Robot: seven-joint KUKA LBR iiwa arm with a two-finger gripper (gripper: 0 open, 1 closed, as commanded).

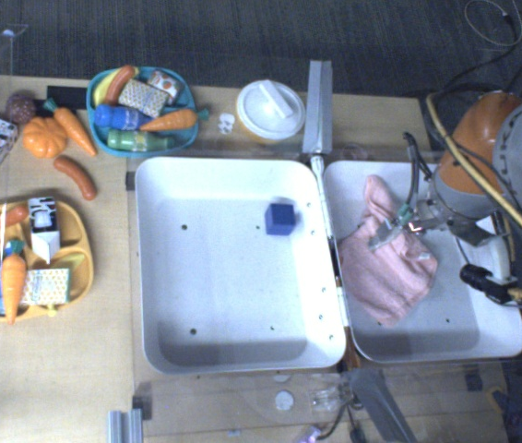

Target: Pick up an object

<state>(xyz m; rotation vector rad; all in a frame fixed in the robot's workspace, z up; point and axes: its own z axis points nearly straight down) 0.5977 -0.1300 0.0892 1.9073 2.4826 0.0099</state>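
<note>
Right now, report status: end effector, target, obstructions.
End effector down on pink cloth, right bin. Grip unconfirmed. Blue cube alone in left bin, unobstructed.

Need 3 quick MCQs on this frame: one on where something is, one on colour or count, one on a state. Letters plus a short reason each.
1. Where does the blue cube lie?
A. In the left bin
B. In the right bin
C. On the bench outside the bins

2. What colour is the crumpled cloth?
A. Green
B. Pink
C. Black

3. How does the pincer stand relative to the cloth?
A. Far off, over the left bin
B. Down at the cloth's upper edge in the right bin
C. Above the yellow tray

Answers:
1. A: the cube sits alone on the floor of the left bin, near its upper right part.
2. B: the cloth is plainly pink against the white right bin.
3. B: the pincer sits at the cloth's top right, over the right bin.
</note>
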